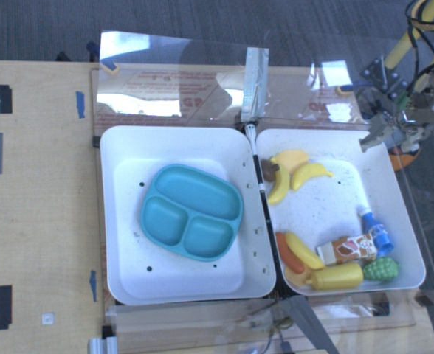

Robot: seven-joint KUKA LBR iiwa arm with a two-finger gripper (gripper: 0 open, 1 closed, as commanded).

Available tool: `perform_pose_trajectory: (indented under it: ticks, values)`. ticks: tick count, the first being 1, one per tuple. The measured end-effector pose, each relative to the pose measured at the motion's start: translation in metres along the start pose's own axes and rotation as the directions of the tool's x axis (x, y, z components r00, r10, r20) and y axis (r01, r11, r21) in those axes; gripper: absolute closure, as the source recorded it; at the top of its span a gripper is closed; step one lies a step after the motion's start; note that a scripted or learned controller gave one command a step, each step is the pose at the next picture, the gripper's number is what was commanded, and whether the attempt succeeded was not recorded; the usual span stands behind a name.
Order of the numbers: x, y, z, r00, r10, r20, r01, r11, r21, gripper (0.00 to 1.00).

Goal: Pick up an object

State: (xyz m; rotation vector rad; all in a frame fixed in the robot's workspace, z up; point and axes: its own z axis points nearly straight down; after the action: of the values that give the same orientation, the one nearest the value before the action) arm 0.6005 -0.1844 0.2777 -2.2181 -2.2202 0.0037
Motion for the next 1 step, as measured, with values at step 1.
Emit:
perform_pose_trajectory:
  ticks: [1]
  values:
    - [0.0351, 0.0656, 0.142, 0.979, -0.203, -0.003, 0.203, 0.979, 0.006, 0.0]
